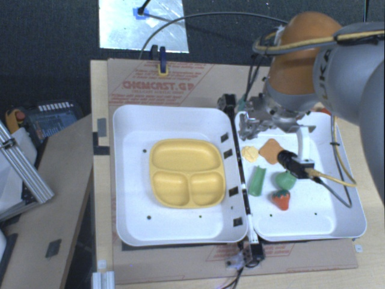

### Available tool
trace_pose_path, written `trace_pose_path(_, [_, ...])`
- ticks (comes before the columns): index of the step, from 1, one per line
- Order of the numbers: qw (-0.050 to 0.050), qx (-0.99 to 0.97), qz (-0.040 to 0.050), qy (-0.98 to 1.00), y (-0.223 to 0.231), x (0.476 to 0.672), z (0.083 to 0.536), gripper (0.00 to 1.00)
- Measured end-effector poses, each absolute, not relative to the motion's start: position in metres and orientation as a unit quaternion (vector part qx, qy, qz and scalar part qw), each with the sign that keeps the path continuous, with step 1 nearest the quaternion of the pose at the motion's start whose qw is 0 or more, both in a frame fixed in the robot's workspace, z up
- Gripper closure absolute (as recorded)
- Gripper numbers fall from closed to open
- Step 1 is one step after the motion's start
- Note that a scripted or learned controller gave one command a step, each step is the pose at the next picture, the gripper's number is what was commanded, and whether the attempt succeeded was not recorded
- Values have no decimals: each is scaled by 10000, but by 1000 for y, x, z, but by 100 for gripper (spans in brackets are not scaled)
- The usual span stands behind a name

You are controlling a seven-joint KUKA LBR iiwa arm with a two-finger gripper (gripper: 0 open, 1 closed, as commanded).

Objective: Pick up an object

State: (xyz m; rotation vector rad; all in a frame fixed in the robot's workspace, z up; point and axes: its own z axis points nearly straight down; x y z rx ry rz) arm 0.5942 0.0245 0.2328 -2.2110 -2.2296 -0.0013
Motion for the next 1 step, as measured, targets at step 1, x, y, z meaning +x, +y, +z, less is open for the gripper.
trace_pose_path(1, [8,-7035,-8,-7107,73,575,239,100])
